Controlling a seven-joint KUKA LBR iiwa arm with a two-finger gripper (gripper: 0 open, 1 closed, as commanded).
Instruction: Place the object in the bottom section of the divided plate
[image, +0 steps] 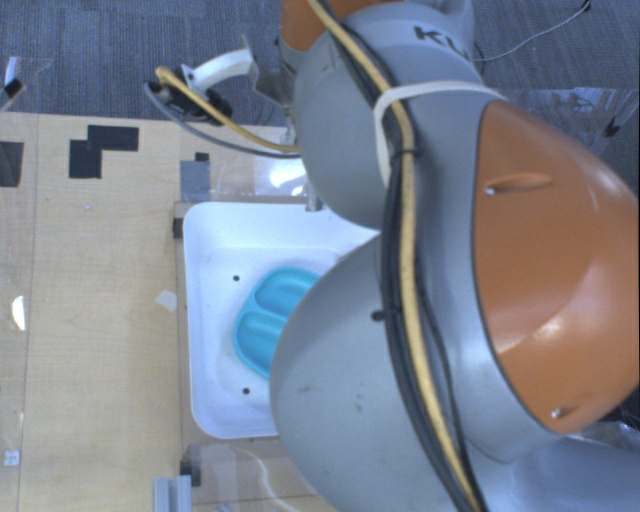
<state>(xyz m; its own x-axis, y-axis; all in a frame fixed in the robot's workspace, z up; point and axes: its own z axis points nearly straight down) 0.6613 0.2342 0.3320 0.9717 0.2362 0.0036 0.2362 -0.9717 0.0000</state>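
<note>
Wood-grain worktop (90, 330) with black tape marks carries a white bin (215, 290). Blue divided plate (268, 318) lies in the bin, long axis running up-down, right part covered by the grey arm (400, 330). Object to place: can't be made out. Plate sits left of the arm's bulk; gripper state: cannot tell, hidden behind the arm.

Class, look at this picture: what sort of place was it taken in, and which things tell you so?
Most likely a robotics lab or test bench. A large grey and orange robot arm reaches over a white bin holding a blue divided plate, on a wooden bench marked with black tape squares.
</note>
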